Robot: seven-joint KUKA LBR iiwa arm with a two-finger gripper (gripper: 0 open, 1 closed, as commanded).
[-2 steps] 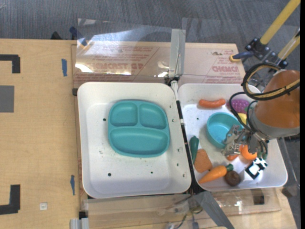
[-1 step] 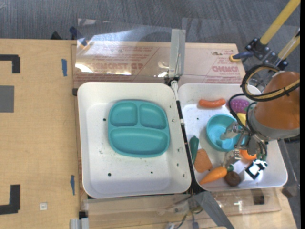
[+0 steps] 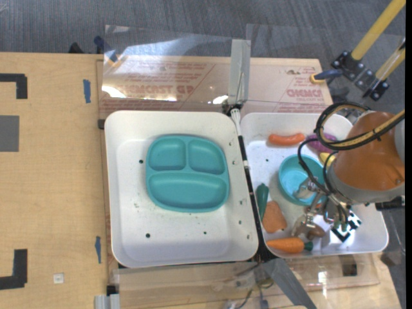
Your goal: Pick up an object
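My gripper (image 3: pixel 314 223) hangs low over the front of the right bin (image 3: pixel 373 237), just right of the small objects there. An orange carrot (image 3: pixel 286 244) lies by the bin's front wall, just left of and below the gripper. A brownish-orange lump (image 3: pixel 273 216) sits above the carrot, with a dark green piece (image 3: pixel 262 195) beside it near the left wall. A teal bowl (image 3: pixel 296 176) sits mid-bin, partly covered by the arm. An orange sausage shape (image 3: pixel 286 138) lies at the back. I see nothing held.
The left bin (image 3: pixel 122 172) holds a teal divided plate (image 3: pixel 188 173). The arm's orange band (image 3: pixel 370 163) and black cables cover the right bin's right side. A purple item (image 3: pixel 324 138) peeks out at the back. A clear panel (image 3: pixel 174 76) stands behind the bins.
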